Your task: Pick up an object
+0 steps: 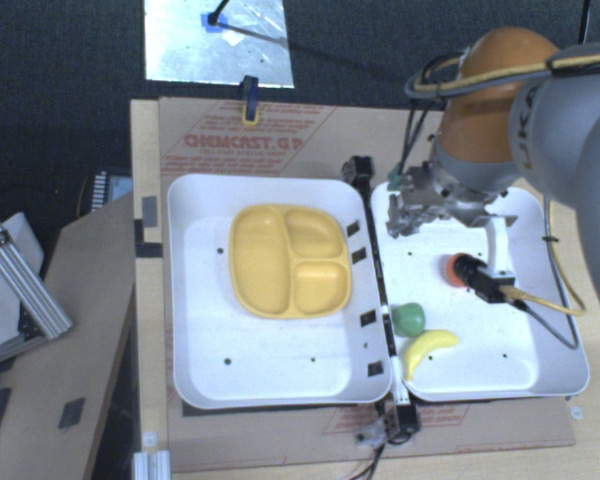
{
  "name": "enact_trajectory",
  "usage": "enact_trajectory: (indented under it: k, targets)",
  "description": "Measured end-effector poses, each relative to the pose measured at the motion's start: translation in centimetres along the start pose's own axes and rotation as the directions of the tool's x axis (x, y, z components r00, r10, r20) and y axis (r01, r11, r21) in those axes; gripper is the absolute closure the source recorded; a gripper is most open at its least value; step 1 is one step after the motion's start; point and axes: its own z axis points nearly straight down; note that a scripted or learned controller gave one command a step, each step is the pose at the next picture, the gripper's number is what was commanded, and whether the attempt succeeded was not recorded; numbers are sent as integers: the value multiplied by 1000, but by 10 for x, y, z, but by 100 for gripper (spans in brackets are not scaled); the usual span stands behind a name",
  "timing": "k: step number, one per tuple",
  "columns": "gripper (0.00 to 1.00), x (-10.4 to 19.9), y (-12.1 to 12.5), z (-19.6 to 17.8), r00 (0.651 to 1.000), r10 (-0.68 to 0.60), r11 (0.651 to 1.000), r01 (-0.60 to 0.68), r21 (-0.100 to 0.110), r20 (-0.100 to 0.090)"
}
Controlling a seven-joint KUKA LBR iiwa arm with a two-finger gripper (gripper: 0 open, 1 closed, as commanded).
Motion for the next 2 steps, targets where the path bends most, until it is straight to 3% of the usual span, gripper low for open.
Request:
enact_trajectory:
  k: [1,2]
  targets:
    - [100,47,18,-9,1000,1,1000,-1,-1,-1]
    - [100,89,43,7,1000,2,1000,-2,1,0]
